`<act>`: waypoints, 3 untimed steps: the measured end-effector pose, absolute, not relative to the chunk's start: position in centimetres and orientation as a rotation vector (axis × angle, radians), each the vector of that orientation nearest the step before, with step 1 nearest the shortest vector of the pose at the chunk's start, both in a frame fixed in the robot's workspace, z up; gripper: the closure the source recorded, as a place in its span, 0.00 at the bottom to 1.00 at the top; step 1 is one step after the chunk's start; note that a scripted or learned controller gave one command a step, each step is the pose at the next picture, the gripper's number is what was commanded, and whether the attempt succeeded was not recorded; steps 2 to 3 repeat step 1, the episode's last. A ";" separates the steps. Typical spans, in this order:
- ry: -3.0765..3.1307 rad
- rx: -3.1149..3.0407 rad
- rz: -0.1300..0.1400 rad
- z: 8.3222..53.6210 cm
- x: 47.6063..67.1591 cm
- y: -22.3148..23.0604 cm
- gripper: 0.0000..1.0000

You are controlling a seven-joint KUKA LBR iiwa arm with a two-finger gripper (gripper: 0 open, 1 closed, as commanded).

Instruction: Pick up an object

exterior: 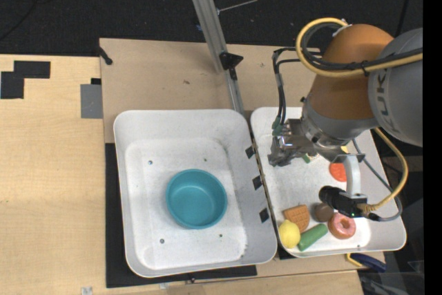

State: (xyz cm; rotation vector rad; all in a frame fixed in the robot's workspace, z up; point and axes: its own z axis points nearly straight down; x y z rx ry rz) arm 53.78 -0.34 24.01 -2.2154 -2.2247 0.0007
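Wooden bench [55, 148] carries two white bins. Small toys, a lemon [289, 235] and a donut [342, 225], crowd the right bin's [387, 240] near corner. Pincer [282, 153] hangs farther back over bare floor, well apart; its opening I cannot tell.

Teal bowl [197, 198], yellow lemon [289, 235], 2 bins [135, 131] (white)

Teal bowl [197, 199] sits upright in my left bin [138, 141], alone, near its middle. Right bin [387, 235] holds the small stuff, bunched at the near end: yellow lemon [289, 235] touching a green cucumber-like piece [313, 236], an orange waffle-textured block [298, 215] just behind them, pink donut [342, 226] beside a dark brown piece [324, 211]. Red-orange item [337, 170] lies further back, partly hidden.
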 end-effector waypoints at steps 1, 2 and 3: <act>-2.224 -2.216 0.002 22.5 51.8 4.7 1.00; -2.224 -2.216 0.002 22.5 51.8 4.7 1.00; -2.224 -2.216 0.002 22.5 51.8 4.7 1.00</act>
